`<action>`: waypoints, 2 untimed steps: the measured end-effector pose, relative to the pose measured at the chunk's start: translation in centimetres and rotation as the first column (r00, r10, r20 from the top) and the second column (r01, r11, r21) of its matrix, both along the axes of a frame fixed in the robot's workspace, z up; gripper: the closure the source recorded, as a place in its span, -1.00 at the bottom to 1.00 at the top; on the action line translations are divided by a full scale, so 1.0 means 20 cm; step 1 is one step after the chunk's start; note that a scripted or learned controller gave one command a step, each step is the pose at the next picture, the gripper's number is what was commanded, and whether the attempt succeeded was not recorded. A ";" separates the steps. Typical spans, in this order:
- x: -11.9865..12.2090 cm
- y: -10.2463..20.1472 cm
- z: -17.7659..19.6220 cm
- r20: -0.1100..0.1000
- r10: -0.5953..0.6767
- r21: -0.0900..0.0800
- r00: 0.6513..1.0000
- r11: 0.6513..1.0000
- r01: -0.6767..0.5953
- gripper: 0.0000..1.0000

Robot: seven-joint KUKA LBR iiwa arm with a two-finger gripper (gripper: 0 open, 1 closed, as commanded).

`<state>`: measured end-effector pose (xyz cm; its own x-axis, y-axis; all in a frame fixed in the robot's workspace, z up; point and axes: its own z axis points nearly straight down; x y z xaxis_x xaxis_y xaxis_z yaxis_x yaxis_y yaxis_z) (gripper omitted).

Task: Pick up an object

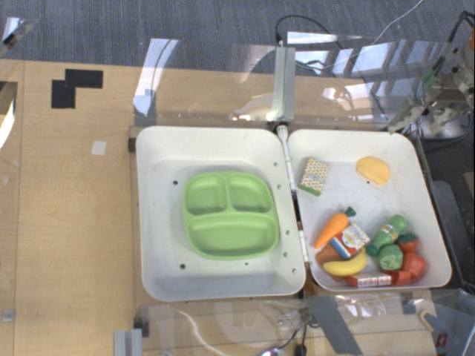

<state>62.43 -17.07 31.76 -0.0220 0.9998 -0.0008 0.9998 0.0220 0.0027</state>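
Claw first: what you can take for it is a blurred grey mechanism (pixel 443 104) at the far right, beyond the far right corner of the right bin and clear of everything inside it. You cannot tell how wide it stands, and you see nothing gripped in it.

Your bench (pixel 67 221) is pale wood, with a black stepped mark (pixel 74 86) far to the left. The left bin (pixel 159 169) and the right bin (pixel 404 154) sit side by side on it, their inner rims touching along the middle. A grey upright post (pixel 284 80) stands just beyond that seam.

In the left bin you have a green divided plate (pixel 230 215), lying flat near the middle, two small compartments on its far side and one long one on its near side.

Everything you could pick is in the right bin. Most of it is crowded into the near half. A yellow banana (pixel 346 266) lies along the near side, with an orange carrot (pixel 331 230) slanting just beyond it, green top pointing far and right. Between them sits a small colourful carton (pixel 355 237), touching both. To the right, two green vegetables (pixel 390 245) are bunched together, with a red vegetable (pixel 414 265) just beside them at the near right. A flat red packet (pixel 369 280) lies against the near rim.

Standing apart in the far half are a yellow oval piece (pixel 373 170) and, near the seam, a small patterned box (pixel 314 176).
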 end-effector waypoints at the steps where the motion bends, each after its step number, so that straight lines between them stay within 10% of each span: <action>1: 0.02 -0.02 -0.80 -0.003 -0.390 0.001 0.921 0.921 0.390 -1.00; 2: 0.03 -0.01 -0.74 0.000 -0.382 0.002 0.924 0.924 0.382 1.00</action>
